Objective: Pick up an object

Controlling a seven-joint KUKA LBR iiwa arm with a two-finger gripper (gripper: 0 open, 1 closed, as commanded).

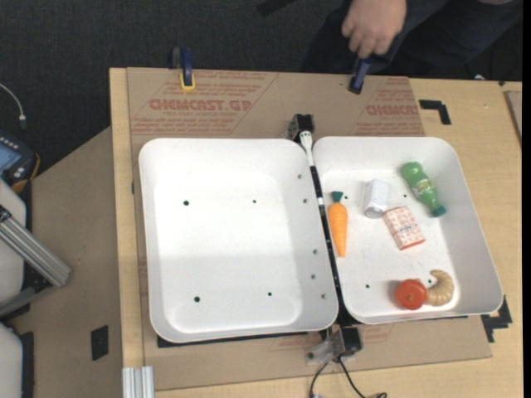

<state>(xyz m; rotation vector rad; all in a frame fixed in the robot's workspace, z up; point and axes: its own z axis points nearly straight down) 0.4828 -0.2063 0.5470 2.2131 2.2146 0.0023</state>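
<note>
The right bin (469, 214) holds several small objects. An orange carrot (338, 227) lies along its left wall. A white cup (377, 197) lies on its side near the middle, with a pink patterned box (404, 227) just right of it. A green bottle (422, 187) lies toward the far right corner. At the near side a red tomato (411, 294) touches a tan croissant (440, 288).
The left bin (224, 239) sits beside the right one on a brown cardboard sheet. A person's hand (375, 16) grips a blue clamp (360, 75) at the bench's far edge. Another blue and yellow clamp (186, 67) stands at the far left.
</note>
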